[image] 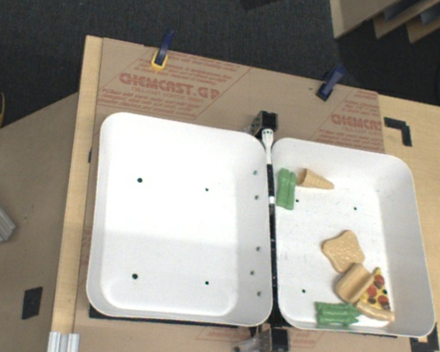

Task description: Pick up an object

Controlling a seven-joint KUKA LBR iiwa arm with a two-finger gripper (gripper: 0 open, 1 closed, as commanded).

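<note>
objects: all sitting in the right bin, none in the left bin
pizza slice: near the right bin's front right corner, touching a tan block
cracker: just behind that block
green stick: by the bin's left wall, cone piece beside it
green leafy piece: at the front edge
writing: "chemcast gp" in red on the cardboard behind the bins
gripper: can't tell, jaws aren't visible
</note>
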